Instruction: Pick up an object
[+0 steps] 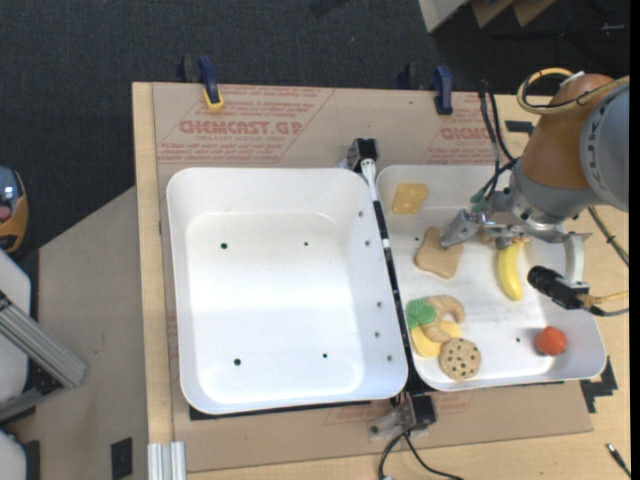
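Surface: brown board (300,118) bearing two white bins (200,268), over dark carpet.
Gripper (468,226): fingers spread apart, gripping nothing.
Toast slice (438,255): just below the fingertips.
Banana (511,269): beside.

Two bins sat side by side on the bench (250,118), the left bin (190,268) touching the right bin (580,363) along their shared edge. In the right bin, a cheese-like piece (408,199) lay at the back, a bread slice (437,255) nearer the middle with the gripper (470,226) just over its right edge, and a banana (511,270) to the right of that. At the front lay a cookie (460,358), a cluster of small food pieces (433,320) just behind it, and a tomato (550,341) well to the right.
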Motion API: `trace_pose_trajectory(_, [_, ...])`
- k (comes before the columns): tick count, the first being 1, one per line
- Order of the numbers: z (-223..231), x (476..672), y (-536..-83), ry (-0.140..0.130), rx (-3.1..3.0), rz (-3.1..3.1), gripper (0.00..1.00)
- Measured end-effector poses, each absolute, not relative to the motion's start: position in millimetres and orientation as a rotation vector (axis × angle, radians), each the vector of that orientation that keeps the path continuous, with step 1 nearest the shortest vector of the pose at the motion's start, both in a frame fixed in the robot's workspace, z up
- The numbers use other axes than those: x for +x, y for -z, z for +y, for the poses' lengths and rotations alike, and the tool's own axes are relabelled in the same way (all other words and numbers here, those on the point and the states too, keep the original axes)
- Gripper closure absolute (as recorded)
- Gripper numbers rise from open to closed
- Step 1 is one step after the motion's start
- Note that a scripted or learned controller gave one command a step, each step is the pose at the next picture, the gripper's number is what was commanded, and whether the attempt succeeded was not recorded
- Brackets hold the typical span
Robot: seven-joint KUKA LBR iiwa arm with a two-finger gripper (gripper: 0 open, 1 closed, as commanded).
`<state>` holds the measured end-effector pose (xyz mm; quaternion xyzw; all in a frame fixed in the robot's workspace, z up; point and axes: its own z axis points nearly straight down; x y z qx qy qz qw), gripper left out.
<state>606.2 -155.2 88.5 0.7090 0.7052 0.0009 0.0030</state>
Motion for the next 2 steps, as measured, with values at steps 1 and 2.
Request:
trace_pose_trajectory(1, [-108,560.1,-89,-0.009,2.216,2.215,0.00])
trace_pose_trajectory(2, [-94,521.8,-89,-0.009,2.218,2.209,0.00])
